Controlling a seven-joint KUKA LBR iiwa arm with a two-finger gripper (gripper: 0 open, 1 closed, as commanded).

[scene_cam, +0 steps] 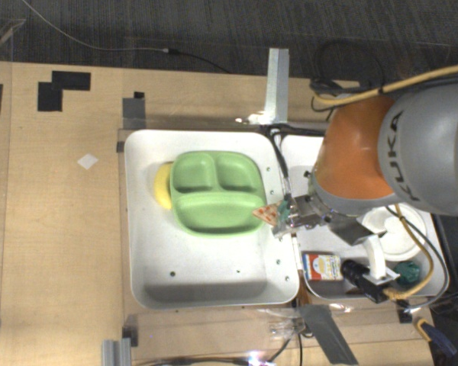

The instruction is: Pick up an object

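Green plastic dominates the left bin: a divided tray lies in its far half, tilted over a yellow object that peeks out at the tray's left edge. At the tray's right corner, close to the wall between the bins, sits a small orange-and-tan piece, possibly a toy pizza slice, though it is too small to name with confidence. The gripper hangs just to the right of that piece, over the dividing wall, with the grey arm and its orange band above the right bin. Whether the fingers are spread or closed, and whether anything sits between them, I cannot tell; the wrist hides them.

The risk lies in that crowded spot. The small piece rests against the tray rim and near the bin wall, so a descending finger could land on the rim or the wall instead of straddling the piece. A nudge might also push it under the tray, or lift the tray's corner and let it slip.
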